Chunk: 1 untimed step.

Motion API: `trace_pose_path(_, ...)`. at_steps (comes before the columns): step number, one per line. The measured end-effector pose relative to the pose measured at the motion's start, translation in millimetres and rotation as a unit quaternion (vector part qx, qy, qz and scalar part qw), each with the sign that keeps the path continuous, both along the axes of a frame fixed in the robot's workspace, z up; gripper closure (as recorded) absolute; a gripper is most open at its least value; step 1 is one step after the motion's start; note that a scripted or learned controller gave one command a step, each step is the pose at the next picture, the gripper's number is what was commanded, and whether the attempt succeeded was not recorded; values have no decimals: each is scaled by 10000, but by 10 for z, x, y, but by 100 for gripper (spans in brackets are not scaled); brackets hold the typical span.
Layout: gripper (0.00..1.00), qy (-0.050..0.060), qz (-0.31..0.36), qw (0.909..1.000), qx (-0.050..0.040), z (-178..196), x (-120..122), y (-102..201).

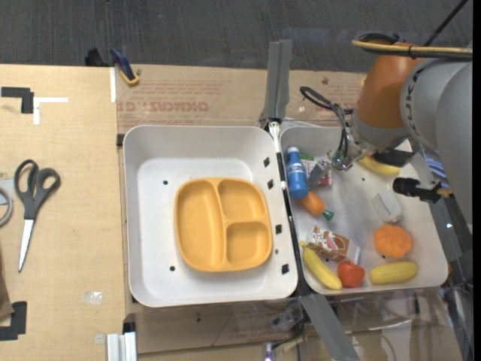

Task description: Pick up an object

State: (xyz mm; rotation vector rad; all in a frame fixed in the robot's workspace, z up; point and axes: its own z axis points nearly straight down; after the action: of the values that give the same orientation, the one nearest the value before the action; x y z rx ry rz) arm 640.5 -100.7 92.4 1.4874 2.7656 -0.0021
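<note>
Gripper (pixel 337 161) low in the right bin (pixel 440 277), fingers' state impossible to tell; blue bottle (pixel 296 173) lying just to its left against the divider, long axis running along that divider; carrot (pixel 316 204) just below the bottle.

Both white bins (pixel 139 224) look like smooth moulded plastic with a soft sheen, and the divided yellow tray (pixel 223 224) in the left one is matt plastic, as are the toy banana (pixel 320 268), tomato (pixel 350 274) and corn cob (pixel 393 272) at the lower right. The bench top (pixel 60 277) at the left of the frame is pale, matt wood grain, with brown cardboard (pixel 195 96) lying behind the bins. The scissors (pixel 30 201) have bright metal blades and dark handles, while the arm's orange band (pixel 385 89) at the upper right is glossy.
</note>
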Motion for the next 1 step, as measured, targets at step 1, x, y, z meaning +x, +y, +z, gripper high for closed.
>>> trace_pose_path(1, 0, 8, -1897, 9818, 3, -6, -336, -43)
